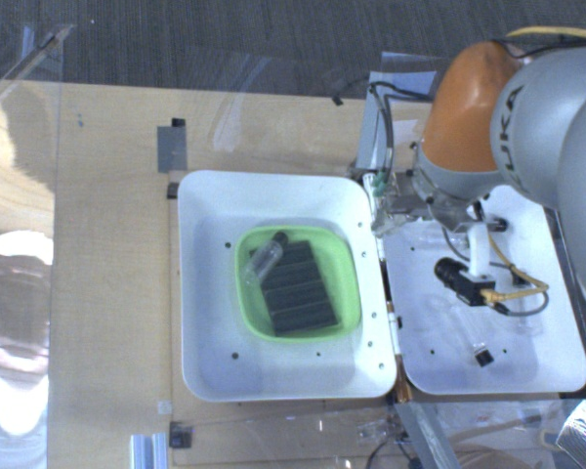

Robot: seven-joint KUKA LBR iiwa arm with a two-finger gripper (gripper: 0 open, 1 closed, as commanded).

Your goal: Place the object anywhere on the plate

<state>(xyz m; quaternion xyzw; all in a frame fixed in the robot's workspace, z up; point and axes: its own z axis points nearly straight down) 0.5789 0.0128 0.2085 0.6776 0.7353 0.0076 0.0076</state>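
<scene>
A green plate (344, 262) rests in the left white bin (205, 291). On the plate lies a black ribbed block (298, 289), and a small clear bottle (266, 256) lies at the block's upper left corner, touching it. My gripper (398, 210) hangs under the orange-banded wrist, over the wall between the two bins, just right of the plate's upper right corner. The wrist hides most of it, and I see nothing held in it.
The right white bin (527, 360) holds a small black piece (483, 358) near its front. The grey arm covers that bin's upper right part. A wooden bench top (98, 262) lies to the left of the bins.
</scene>
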